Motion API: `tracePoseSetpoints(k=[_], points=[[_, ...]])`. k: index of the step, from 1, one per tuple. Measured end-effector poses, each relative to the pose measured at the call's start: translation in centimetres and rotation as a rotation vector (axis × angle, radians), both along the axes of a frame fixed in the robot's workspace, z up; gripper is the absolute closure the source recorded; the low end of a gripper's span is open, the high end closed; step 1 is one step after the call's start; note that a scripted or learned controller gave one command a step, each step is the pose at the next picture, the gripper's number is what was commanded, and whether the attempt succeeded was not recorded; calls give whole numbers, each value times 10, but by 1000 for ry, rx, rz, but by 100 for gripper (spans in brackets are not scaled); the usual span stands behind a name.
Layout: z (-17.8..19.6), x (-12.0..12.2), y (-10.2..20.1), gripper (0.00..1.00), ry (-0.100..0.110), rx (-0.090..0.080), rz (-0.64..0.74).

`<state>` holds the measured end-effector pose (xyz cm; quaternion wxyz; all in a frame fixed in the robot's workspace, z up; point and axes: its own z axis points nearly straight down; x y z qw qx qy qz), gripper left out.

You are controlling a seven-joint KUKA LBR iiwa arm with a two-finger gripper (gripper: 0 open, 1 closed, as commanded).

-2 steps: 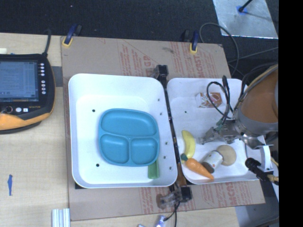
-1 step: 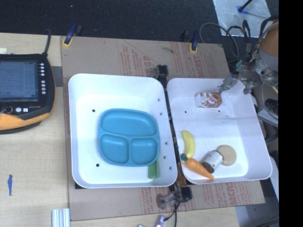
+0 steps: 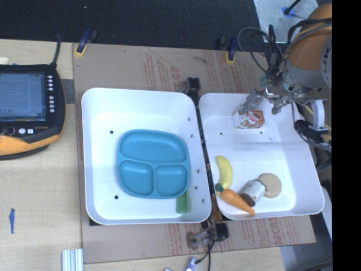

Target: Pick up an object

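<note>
I'm hovering my end effector [image 3: 264, 96] over the small packet [image 3: 250, 118] in the right bin [image 3: 304, 168]; can't tell grip state. Should center over pkt before descending.

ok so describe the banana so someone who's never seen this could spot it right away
Look in the right-hand white bin, toward its near left corner. The banana lies there, just above the orange carrot. It is the only yellow, gently curved thing in that bin.
</note>
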<state>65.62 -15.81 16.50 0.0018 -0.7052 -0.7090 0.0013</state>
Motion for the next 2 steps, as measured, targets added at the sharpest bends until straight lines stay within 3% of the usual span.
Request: tracePoseSetpoints(k=[1, 2], points=[[73, -11, 67, 0, -4, 1, 0], [36, -1, 8, 0, -1, -2, -4]])
